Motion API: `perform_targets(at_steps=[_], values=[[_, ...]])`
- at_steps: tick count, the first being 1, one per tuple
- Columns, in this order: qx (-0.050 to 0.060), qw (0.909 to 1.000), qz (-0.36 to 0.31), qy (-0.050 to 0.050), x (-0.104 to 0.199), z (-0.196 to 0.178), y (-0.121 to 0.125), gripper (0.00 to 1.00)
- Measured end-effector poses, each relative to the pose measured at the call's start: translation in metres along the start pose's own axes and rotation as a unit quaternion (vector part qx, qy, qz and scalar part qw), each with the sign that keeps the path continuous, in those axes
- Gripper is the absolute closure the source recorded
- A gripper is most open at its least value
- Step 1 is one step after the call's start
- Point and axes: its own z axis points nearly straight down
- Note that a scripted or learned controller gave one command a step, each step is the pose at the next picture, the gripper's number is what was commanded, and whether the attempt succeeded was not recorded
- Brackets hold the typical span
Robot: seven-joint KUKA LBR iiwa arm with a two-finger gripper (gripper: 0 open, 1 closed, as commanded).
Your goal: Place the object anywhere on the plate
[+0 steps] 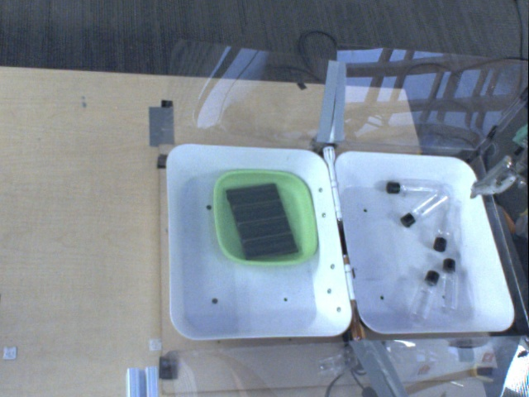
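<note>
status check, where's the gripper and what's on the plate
Gripper at right bin's far right edge. Dark ridged block lying on green plate, left bin. Capped clear tubes scattered in right bin.

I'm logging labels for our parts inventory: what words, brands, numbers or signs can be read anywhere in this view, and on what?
None can be read.
The dark ribbed rectangular block on the green square plate: no print shows.
The clear plastic tubes with black caps in the right white bin: too small to tell any marking.
The left white bin and the pale wooden bench: plain, no text.
</note>
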Motion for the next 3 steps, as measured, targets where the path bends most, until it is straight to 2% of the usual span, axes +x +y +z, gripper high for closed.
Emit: perform_targets(at_steps=[1,2,3], values=[[0.001,0.9999,0.015,-0.001,-0.006,-0.014,0.001,0.0],[0.0,0.9964,-0.085,0.0,-0.008,-0.054,0.003,0.0],[0.002,0.9782,-0.208,0.001,-0.01,-0.009,0.003,0.0]])
